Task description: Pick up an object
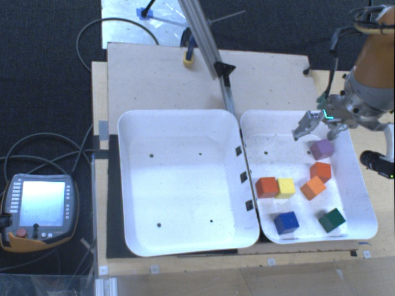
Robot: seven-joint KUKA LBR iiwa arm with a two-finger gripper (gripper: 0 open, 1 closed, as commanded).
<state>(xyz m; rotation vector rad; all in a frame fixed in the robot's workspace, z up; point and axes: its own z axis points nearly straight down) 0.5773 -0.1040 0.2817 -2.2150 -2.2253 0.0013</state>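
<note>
The right bin (265, 134) holds several small blocks: a purple one (321, 148), two orange ones (320, 171) (313, 187), a red-orange one (266, 187), a yellow one (286, 187), a blue one (286, 222) and a green one (332, 219). My gripper (319, 126) hangs over the far part of this bin, just above the purple block. Its fingers (305, 127) are spread, with nothing between them.
The left bin (179, 177) lies beside the right one. A slanted metal pole (200, 29) crosses the back of the bench. A teach pendant (38, 211) sits at the left, off the bench. The arm's orange band (375, 57) is at the right edge.
</note>
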